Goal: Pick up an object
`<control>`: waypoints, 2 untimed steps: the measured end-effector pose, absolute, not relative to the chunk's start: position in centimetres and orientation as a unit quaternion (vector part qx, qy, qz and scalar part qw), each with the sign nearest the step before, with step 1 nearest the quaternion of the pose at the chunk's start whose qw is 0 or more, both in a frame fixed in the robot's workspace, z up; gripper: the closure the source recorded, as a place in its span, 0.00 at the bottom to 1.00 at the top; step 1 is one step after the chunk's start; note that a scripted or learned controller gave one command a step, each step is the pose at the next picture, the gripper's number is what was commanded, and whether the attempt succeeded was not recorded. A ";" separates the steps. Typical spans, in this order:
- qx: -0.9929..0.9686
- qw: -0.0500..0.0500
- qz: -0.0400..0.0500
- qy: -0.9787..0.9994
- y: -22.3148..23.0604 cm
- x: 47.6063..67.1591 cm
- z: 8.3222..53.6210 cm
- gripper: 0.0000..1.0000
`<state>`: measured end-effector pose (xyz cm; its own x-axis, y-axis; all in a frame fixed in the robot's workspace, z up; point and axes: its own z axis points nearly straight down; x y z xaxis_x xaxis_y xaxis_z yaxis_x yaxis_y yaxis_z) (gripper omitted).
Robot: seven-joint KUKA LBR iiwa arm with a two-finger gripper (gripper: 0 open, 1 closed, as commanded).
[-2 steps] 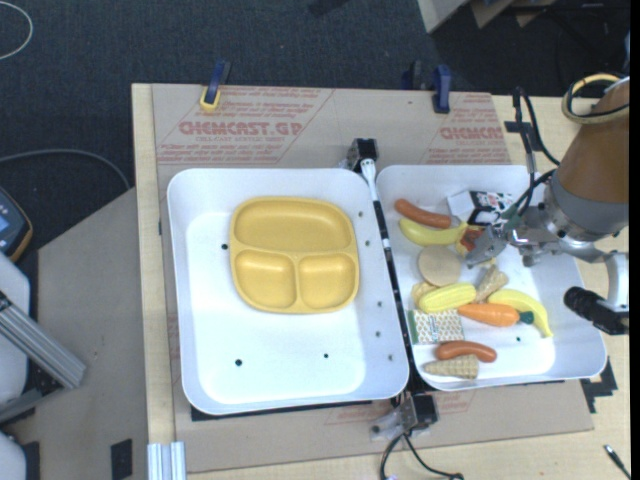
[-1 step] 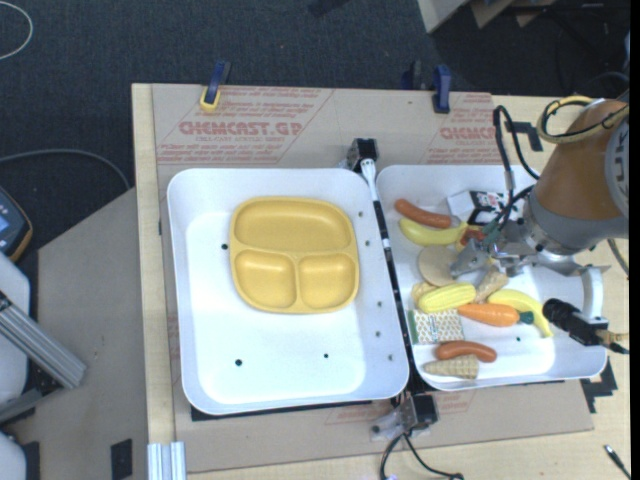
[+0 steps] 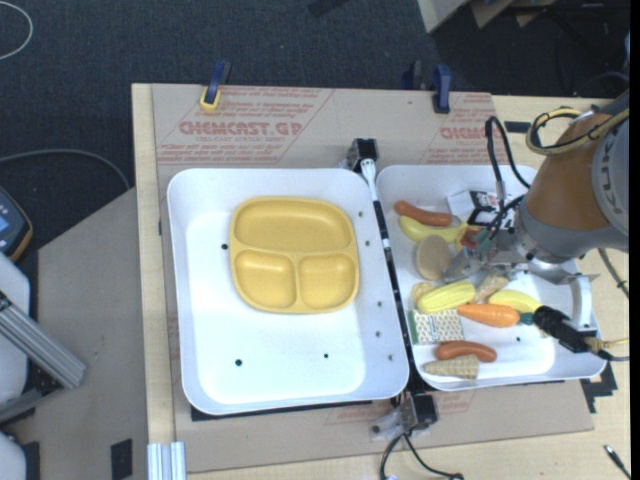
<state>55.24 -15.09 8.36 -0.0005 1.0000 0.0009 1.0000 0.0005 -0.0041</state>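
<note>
With claw (image 3: 480,260) down among crowded toys in right bin (image 3: 575,363), jaw state impossible to tell; best settle squarely over corn (image 3: 445,296), perhaps, before closing.

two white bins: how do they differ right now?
The left white bin holds one yellow three-compartment plastic plate; the right white bin holds a heap of small toy foods, among them an orange carrot. The grey gripper is down in the right bin, none in the left. Both are shallow.
</note>
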 end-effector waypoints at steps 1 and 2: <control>-0.708 -0.001 0.000 -0.707 -15.2 55.4 9.6 1.00; -0.707 -0.004 -0.002 -0.707 -15.0 55.1 15.9 1.00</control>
<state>55.07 -14.98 15.88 -0.0006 1.0000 -0.0026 1.0000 0.0006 0.0075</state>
